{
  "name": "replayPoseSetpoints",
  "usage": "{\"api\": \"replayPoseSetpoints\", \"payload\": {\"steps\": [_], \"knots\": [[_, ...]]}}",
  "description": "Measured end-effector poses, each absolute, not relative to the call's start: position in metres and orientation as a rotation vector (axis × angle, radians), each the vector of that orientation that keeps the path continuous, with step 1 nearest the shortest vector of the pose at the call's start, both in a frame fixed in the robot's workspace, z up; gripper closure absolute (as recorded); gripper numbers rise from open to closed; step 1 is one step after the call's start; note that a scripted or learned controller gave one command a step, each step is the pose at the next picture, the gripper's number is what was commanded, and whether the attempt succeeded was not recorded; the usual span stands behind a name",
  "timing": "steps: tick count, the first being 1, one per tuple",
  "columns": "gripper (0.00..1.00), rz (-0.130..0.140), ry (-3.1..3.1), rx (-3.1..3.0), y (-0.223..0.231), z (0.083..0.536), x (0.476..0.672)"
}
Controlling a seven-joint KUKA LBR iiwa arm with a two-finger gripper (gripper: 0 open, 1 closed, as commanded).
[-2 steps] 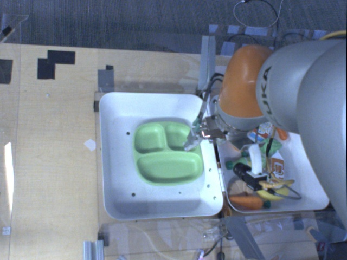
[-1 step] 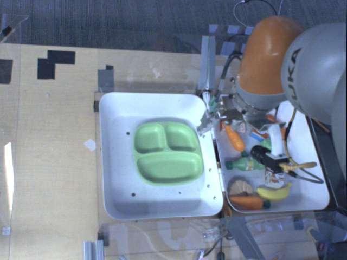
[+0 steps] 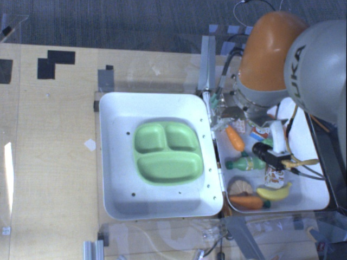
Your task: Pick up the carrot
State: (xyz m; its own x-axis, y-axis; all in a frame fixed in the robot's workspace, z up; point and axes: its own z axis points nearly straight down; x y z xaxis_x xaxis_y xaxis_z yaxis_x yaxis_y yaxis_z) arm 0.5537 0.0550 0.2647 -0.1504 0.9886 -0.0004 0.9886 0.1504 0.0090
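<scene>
The gripper (image 3: 226, 114) hangs over the right bin's (image 3: 320, 199) far-left corner, and whether it is spread or pressed together I cannot tell (the wrist hides it). The carrot (image 3: 235, 138) lies just beneath and nearer than it, tilted. Further from the gripper lie a green bottle (image 3: 245, 164), a banana (image 3: 274, 192) and the green divided plate (image 3: 168, 151) in the left bin (image 3: 116, 161).
</scene>
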Motion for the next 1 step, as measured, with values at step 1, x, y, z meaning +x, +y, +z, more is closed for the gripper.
{"api": "replayPoseSetpoints", "payload": {"steps": [1], "knots": [[0.0,0.01,2.378,2.043,0.0551,0.2646,0.5536]]}}
